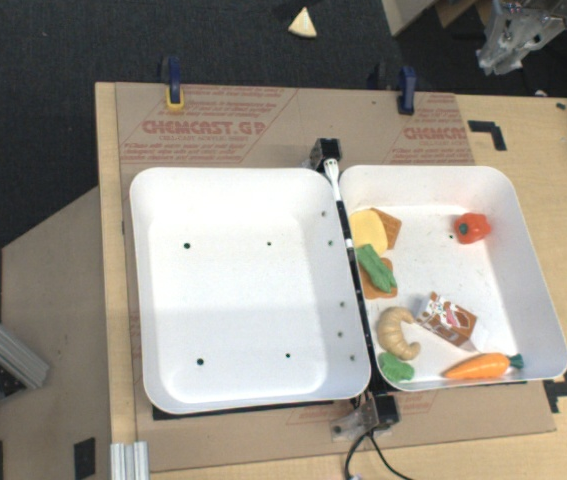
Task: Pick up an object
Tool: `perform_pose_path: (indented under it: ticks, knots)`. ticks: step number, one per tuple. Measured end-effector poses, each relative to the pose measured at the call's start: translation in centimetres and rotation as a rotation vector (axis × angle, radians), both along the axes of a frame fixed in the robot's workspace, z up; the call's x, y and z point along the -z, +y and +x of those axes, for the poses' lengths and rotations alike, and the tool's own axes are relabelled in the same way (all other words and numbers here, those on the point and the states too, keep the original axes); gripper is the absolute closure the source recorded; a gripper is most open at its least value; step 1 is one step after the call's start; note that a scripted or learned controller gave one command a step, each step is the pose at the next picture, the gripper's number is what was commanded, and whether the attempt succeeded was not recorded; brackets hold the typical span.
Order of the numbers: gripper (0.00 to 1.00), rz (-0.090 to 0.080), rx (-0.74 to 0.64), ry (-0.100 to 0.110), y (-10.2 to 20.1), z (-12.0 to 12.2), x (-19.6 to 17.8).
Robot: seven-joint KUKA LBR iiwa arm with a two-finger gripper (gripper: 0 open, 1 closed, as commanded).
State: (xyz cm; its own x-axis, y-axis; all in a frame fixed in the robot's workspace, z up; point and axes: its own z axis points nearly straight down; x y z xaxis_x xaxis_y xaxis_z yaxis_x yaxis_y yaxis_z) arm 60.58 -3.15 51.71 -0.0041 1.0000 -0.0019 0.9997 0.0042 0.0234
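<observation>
The right bin (pixel 523 268) holds several toy foods. A red tomato (pixel 471 228) lies near its far right. A yellow wedge (pixel 367 230) rests on an orange-brown slice (pixel 390 226) by the divider. Below them a green pod (pixel 375 268) lies on a brown piece. Toward the front are a tan croissant (pixel 399 330), a brown-and-white packet (pixel 449 319), an orange carrot (pixel 478 367) and a small green piece (pixel 396 368). My gripper (pixel 508 40) hangs high at the top right, beyond the bench's far edge and well away from all of them.
The left bin (pixel 233 288) sits beside the right one, with a black clip (pixel 325 152) where they meet at the back. Blue clamps (pixel 172 80) (pixel 406 88) hold the cardboard base. A yellow scrap (pixel 303 24) lies on the dark floor.
</observation>
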Motion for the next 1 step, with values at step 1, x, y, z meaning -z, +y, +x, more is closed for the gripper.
perform_pose_path:
  ticks: [1]
  knots:
    - [1.00,0.003,-0.001,0.036,5.50,0.21,13.01]
